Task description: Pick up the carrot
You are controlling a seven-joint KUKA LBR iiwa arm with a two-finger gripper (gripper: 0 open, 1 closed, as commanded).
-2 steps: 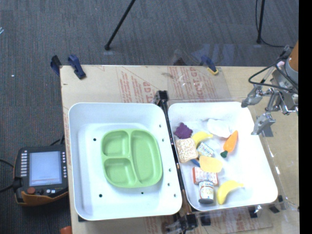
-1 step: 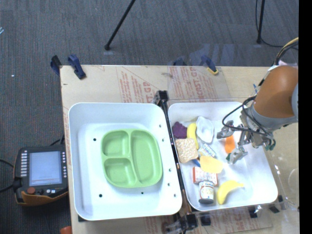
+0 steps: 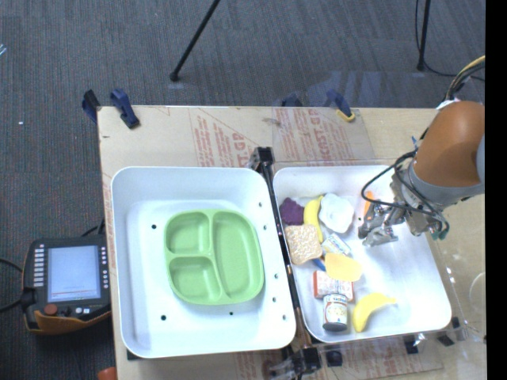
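Note:
The carrot point(image 3: 367, 210) shows as a thin orange sliver in the right bin point(image 3: 412, 291), near the bin's upper middle, just right of a white item point(image 3: 337, 212). Most of it is hidden by the gripper. My gripper point(image 3: 379, 233) hangs low over the bin floor right beside the carrot, slightly below and to the right of it. The arm's orange band point(image 3: 451, 145) rises above it at the right. Nothing is visibly held.
Left of the gripper lie a purple piece point(image 3: 291, 210), a yellow banana point(image 3: 313, 214), a cracker point(image 3: 303, 244), a cheese wedge point(image 3: 343, 266), a small box point(image 3: 331, 283), a can point(image 3: 336, 313) and a second yellow piece point(image 3: 371, 309). A green divided plate point(image 3: 214, 256) sits in the left bin point(image 3: 135, 212).

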